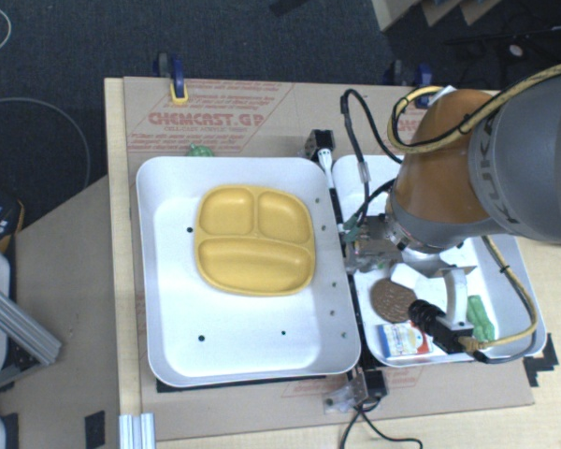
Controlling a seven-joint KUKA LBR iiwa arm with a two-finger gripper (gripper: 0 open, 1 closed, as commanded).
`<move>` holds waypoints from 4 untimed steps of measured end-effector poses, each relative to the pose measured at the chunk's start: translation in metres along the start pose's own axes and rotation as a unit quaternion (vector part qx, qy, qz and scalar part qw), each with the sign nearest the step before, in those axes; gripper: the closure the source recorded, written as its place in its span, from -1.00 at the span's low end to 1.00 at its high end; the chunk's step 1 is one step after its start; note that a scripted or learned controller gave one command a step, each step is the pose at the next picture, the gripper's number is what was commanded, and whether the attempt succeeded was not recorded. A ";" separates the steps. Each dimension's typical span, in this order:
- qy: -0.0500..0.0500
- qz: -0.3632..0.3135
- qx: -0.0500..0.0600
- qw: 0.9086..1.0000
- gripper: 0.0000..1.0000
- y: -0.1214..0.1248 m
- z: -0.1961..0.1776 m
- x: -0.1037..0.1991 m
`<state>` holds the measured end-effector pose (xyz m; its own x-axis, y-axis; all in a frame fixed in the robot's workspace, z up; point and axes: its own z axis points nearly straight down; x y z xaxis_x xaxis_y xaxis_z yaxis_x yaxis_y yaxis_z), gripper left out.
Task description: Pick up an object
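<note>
Brown and round, a flat disc (pixel 393 298) lies near the front edge of the right bin (pixel 533 299), with a small printed packet (pixel 403 339) and a green piece (pixel 480 317) closer to the front corner, all loose for picking. Arm (pixel 467 171) hunches low over this bin, covering the gripper; its state I cannot tell. Yellow divided tray (pixel 256 239) sits mid left bin (pixel 168 251).

We note the left bin (pixel 168 279) as smooth white plastic with a soft sheen. Inside it, the yellow divided plate (pixel 255 239) looks like matt plastic, evenly moulded. Under the bin, the bench board (pixel 215 110) reads as brown cardboard or fibreboard, matt, printed in red. Right of the bin, the arm (pixel 519 166) shows smooth grey casing and a glossy orange band (pixel 435 171). Near it, the brown disc (pixel 393 298) appears rough and dull; the green piece (pixel 481 318) looks plastic.
</note>
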<state>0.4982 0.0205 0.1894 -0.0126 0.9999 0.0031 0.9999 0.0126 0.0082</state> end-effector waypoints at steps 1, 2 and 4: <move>-0.002 0.005 0.003 1.000 1.00 0.014 0.005 -0.009; -0.002 0.004 0.000 1.000 1.00 0.093 0.005 0.006; 0.002 0.003 -0.005 1.000 1.00 -0.016 -0.266 0.088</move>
<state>0.4791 0.1074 0.4554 -0.0071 1.0000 0.0067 0.9998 0.0069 0.0185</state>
